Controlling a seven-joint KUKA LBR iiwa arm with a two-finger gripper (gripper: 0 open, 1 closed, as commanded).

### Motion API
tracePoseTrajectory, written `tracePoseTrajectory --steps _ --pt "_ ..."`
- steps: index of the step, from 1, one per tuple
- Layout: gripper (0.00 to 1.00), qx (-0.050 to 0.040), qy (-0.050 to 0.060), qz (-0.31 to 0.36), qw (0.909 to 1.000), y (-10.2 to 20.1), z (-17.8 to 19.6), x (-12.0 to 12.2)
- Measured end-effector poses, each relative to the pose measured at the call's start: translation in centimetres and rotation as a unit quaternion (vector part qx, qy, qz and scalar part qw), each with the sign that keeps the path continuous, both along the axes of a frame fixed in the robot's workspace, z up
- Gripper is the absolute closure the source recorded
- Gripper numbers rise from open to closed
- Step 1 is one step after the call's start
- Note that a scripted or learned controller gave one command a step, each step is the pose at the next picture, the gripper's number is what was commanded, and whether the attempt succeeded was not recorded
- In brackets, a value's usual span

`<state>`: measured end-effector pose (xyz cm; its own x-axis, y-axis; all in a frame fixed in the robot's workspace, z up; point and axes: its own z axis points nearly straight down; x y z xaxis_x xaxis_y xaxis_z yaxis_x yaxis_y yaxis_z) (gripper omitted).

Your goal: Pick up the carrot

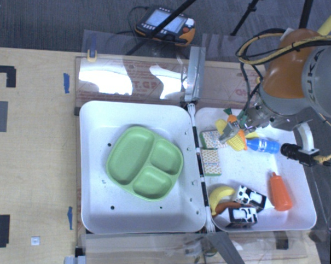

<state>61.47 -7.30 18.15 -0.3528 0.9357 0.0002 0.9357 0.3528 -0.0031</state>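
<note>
Carrot: lies free in the right bin, near its right wall, right of the banana.
End effector: at the bin's far left, over the corn cob, well apart from the carrot; finger state cannot be told.
Left bin: holds a green divided plate.

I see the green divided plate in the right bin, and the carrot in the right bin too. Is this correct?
Not quite. The camera view shows the green divided plate in the left bin, not the right one. The carrot does lie in the right bin.
</note>
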Motion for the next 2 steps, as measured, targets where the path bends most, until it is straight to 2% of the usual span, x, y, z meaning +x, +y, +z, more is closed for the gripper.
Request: tracePoseTrajectory --steps 1,2 --pt "1.0 -0.0001 -0.002 0.04 0.9992 -2.9 -8.6 -2.2" --pt "1.0 0.0002 -0.001 0.098 0.9952 0.7 0.0 2.9"
